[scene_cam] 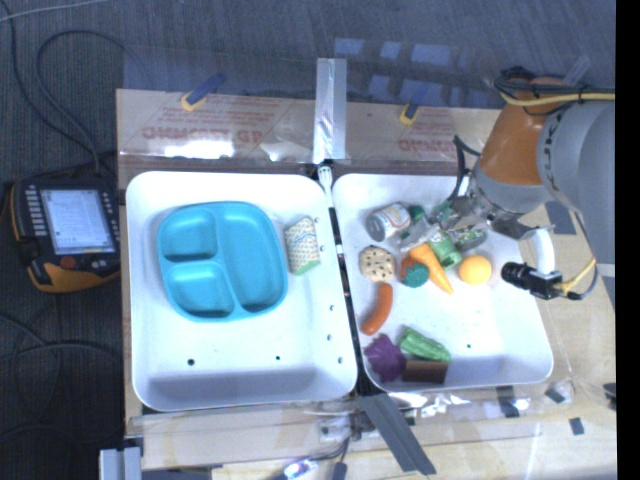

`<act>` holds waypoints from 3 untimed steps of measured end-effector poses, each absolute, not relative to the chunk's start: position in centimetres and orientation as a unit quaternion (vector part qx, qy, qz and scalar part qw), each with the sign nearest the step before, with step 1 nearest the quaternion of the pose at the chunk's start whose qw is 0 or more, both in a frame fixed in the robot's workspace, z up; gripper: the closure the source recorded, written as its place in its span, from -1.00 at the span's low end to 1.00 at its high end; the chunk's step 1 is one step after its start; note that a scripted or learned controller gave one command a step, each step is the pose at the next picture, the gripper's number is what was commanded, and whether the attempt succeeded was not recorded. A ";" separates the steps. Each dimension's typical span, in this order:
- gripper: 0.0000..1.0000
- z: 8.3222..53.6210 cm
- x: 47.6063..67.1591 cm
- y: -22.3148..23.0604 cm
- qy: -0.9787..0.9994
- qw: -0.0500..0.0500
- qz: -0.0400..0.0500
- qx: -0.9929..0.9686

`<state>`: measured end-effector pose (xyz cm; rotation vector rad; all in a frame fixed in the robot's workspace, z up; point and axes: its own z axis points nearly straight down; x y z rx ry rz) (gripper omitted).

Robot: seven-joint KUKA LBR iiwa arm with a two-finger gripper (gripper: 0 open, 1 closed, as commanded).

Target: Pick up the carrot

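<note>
The carrot (pixel 432 266) is an orange cone that lies slanted in the middle of the right bin (pixel 520 338), its thick end up-left and its tip pointing down-right. My gripper (pixel 452 230) reaches in from the right and hangs just above the carrot's upper end, among green and grey clutter. Nothing is visibly lifted; the carrot rests on the bin floor. The grey wrist with its orange band (pixel 515 148) stands behind the gripper.
Around the carrot lie a tin can (pixel 388 220), a spotted beige cube (pixel 377 263), a teal piece (pixel 415 276), a yellow-orange ball (pixel 475 270) and a red-orange sausage (pixel 377 308). Purple grapes (pixel 382 356) and a green vegetable (pixel 425 346) sit near the front. The left bin holds a blue divided plate (pixel 220 258).
</note>
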<state>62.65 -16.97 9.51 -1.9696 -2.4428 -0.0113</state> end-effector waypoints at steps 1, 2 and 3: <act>1.00 10.2 62.5 -17.1 -0.778 0.003 -0.002 -0.628; 1.00 9.1 59.1 -18.0 -0.737 -0.005 -0.005 -0.676; 1.00 18.3 57.8 -6.0 -0.718 0.001 0.001 -0.696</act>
